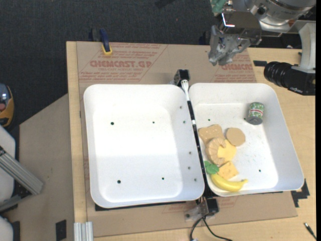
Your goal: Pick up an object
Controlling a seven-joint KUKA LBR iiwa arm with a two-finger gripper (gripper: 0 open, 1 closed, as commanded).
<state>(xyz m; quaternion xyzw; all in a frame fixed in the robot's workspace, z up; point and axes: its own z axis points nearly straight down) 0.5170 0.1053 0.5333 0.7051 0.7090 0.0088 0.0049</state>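
hovering end effector (224,54) above right bin (281,134), banana (228,184) inside

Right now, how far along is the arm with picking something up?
Nothing looks done yet. The gripper hangs above the far edge of the right bin, with nothing seen in it. The can, the banana and the tan food pieces all lie in that bin. Descending, grasping and lifting remain.
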